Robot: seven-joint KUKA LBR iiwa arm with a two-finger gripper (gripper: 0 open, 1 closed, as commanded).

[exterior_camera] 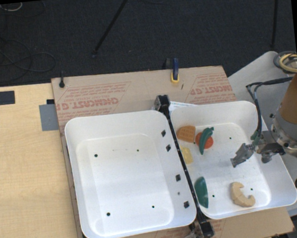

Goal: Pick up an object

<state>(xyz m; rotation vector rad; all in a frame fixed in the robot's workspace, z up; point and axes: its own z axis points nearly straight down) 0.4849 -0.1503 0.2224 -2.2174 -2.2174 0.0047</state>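
Note:
The right bin (249,110) holds several small objects. A brown bread-like piece (186,134) lies near its upper left, beside an orange and teal carrot-like toy (206,139). A small pale yellow piece (187,156) lies by the divider. A dark green leaf-shaped piece (201,191) rests at the lower left, and a tan curved piece (242,195) sits near the front. My gripper (241,156) hangs over the right half of this bin, reaching in from the right, well above the tan piece and right of the carrot toy. Nothing shows between its fingers.
The left bin (77,150) lies beside the right one, joined by a black clamp strip (175,158). Both rest on a cardboard sheet (108,93) on the wooden bench. A blue and yellow clamp (175,71) stands at the cardboard's far edge.

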